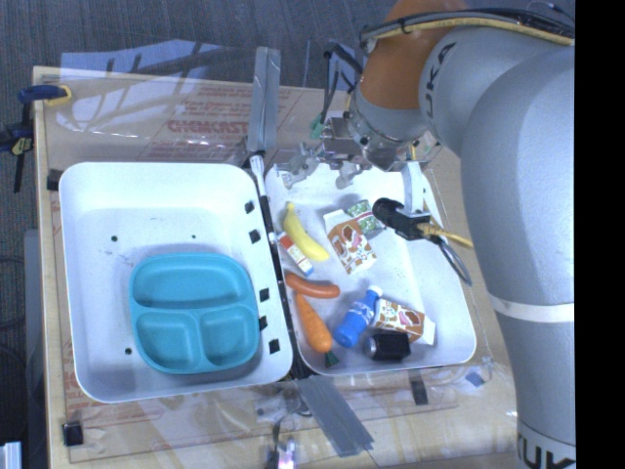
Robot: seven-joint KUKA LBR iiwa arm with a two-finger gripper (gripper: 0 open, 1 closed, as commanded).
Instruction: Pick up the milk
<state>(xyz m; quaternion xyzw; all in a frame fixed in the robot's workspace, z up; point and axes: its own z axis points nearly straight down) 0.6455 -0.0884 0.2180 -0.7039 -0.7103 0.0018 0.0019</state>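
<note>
The claw hangs over the far edge of the right bin, under the orange band of the grey arm. I cannot tell how far it is open, and nothing is seen inside it. Nearer to the camera from the claw, and a little to the right, the milk lies flat on the bin floor, apart from the claw. A green packet touches its far side. Left of the milk is a banana. Further toward the camera are a sausage, a carrot, a blue bottle and a black object. Far to the left of the claw, the left bin holds a blue divided plate.
</note>
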